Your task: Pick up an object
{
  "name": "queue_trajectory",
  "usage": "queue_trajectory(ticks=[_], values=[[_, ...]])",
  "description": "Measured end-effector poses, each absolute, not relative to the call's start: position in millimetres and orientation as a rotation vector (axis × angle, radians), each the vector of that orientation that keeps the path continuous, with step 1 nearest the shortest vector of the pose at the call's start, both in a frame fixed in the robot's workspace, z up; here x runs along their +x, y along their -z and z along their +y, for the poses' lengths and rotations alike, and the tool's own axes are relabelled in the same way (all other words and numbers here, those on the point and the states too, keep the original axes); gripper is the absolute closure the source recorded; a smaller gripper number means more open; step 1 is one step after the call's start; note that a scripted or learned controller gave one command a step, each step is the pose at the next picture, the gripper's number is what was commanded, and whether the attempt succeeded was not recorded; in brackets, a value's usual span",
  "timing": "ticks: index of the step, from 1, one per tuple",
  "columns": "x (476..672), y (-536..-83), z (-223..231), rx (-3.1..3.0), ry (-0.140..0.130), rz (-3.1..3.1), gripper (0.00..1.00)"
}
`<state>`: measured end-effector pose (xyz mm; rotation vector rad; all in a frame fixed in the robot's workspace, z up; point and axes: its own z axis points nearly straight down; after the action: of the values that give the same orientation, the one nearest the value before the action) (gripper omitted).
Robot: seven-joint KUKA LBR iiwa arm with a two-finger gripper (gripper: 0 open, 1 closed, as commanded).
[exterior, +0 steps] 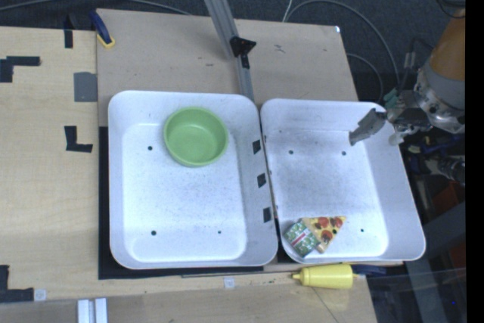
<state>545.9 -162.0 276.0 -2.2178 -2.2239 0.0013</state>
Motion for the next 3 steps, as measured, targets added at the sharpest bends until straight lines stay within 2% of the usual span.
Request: queue_trajectory(ticks=[1,2,3], values=[[545.8,-276,-162,-2.218,-0.001,-2.223,0.00],[552.3,-219,-154,-2.216,-0.007,-2.220,0.00],[549.2,-174,-148,-2.216,-0.006,-2.220,0.00]])
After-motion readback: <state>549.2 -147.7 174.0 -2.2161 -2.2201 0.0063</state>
